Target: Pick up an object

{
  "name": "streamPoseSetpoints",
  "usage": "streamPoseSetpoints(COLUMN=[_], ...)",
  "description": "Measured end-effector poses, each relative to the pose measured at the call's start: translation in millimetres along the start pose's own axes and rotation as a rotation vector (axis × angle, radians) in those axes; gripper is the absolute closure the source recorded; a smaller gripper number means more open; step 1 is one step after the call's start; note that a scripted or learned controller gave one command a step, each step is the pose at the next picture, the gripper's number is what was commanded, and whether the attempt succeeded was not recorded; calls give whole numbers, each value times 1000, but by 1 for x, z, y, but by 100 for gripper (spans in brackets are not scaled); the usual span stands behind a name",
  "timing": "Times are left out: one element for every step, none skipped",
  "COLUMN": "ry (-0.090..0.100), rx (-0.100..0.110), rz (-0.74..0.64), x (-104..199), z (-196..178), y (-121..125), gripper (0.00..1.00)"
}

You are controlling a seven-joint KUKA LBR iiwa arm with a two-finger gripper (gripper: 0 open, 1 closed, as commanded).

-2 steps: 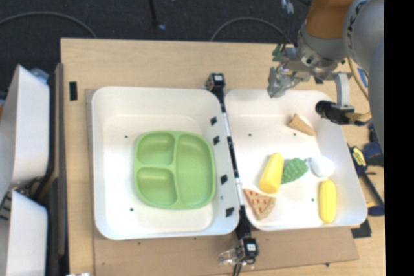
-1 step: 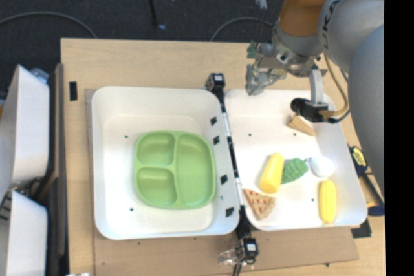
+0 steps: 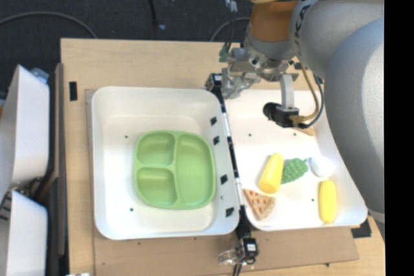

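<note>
Your claw [image 3: 234,79] hangs over the 12 o'clock end of the divider between the two bins. Its metalwork is jumbled against the arm, so you cannot tell how far open it is, and nothing shows in its hold.

Every candidate lies in the right bin [image 3: 259,139], toward 5 o'clock from the claw. The yellow cylinder [image 3: 272,172] is nearest, its long axis running roughly 1 to 7 o'clock, with a green piece [image 3: 295,169] touching it at 3 o'clock. Farther on are a patterned wedge [image 3: 260,204] and a yellow oblong [image 3: 328,201].

A white piece [image 3: 321,167] barely stands out from the bin floor. The arm covers the bin's 3 o'clock side.
</note>
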State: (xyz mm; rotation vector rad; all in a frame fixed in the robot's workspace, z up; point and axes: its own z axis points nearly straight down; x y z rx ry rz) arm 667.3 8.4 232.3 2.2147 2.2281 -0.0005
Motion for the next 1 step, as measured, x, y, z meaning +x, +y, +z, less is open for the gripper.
streamPoseSetpoints(ry=[2], rx=[-1], rz=[-1], x=[50], z=[-13], y=[-10], gripper=[100])
